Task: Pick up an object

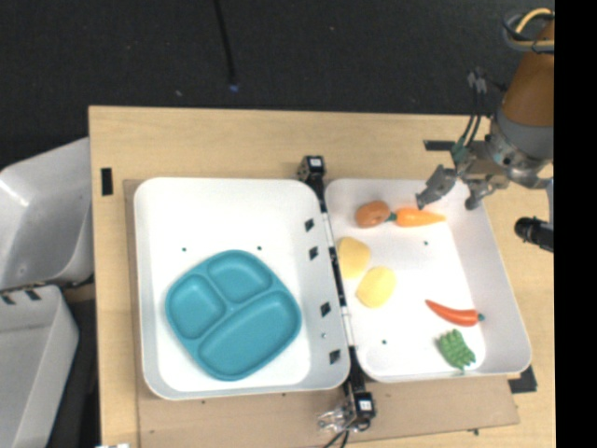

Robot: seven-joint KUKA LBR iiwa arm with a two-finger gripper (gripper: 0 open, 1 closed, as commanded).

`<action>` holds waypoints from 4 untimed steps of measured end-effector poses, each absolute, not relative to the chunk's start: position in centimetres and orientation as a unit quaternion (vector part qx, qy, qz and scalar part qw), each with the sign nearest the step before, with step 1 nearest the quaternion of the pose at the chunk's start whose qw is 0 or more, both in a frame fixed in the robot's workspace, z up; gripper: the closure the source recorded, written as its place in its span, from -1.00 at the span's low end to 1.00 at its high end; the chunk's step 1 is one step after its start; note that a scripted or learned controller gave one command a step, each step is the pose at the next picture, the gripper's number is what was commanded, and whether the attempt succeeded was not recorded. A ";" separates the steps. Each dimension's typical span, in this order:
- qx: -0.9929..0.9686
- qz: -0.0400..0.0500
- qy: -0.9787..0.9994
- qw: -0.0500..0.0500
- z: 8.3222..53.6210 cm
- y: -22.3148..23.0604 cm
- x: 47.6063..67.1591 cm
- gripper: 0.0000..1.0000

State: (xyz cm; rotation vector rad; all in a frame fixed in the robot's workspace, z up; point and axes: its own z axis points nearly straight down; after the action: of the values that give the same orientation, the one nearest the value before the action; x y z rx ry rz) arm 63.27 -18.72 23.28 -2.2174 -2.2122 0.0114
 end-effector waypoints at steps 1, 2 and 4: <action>-0.707 -0.001 -0.707 -0.001 24.1 -18.7 63.5 -1.00; -0.706 0.001 -0.708 0.000 19.8 -18.2 63.8 -1.00; -0.708 0.001 -0.707 0.000 9.9 -18.4 63.2 -1.00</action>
State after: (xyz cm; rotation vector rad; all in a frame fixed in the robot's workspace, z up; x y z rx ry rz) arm 63.18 -18.40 9.91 -2.2224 -2.2199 0.0045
